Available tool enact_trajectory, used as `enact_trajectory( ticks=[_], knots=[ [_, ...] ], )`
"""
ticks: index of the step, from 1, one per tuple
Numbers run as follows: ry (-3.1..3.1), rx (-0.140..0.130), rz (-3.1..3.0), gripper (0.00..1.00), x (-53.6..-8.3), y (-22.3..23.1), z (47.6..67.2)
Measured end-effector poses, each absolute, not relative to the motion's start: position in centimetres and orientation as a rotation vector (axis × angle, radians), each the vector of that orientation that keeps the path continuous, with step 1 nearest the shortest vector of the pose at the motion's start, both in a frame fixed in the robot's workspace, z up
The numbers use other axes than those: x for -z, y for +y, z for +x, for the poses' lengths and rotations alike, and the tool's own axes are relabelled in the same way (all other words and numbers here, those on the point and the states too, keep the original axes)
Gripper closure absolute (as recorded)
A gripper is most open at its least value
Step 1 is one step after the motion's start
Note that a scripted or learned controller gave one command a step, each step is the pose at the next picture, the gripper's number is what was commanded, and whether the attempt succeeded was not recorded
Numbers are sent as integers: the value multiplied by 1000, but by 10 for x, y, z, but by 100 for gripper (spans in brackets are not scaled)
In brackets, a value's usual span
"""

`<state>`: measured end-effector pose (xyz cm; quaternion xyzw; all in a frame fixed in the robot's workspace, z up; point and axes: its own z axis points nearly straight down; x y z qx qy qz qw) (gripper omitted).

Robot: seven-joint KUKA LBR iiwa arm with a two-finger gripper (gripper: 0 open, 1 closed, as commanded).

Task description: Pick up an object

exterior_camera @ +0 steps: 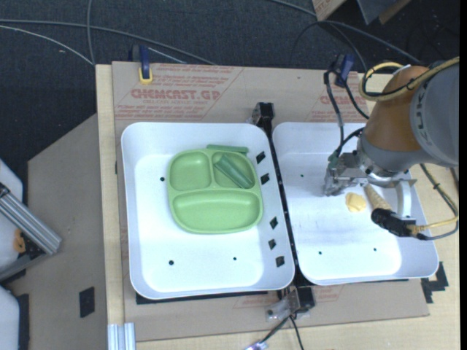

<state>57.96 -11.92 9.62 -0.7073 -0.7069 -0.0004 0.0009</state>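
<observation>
In the left bin (146, 217) a green divided plate (214, 192) lies toward the far edge, with a darker green piece (235, 170) resting in its far-right compartment. In the right bin (321, 261), a small pale yellow object (355, 203) lies near the right edge. The gripper (337, 183) hangs low over the bin floor just left of that object; whether it is spread or closed, or holding anything, cannot be told. The likely failure is a miss: closing beside the object would come up empty or nudge it toward the bin wall.
</observation>
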Motion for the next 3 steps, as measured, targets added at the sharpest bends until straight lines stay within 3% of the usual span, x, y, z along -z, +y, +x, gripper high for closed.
enact_trajectory(
  ticks=[3],
  knots=[
    [-2228, 7, -2226, 100, -277, -125, 589]
  ],
)
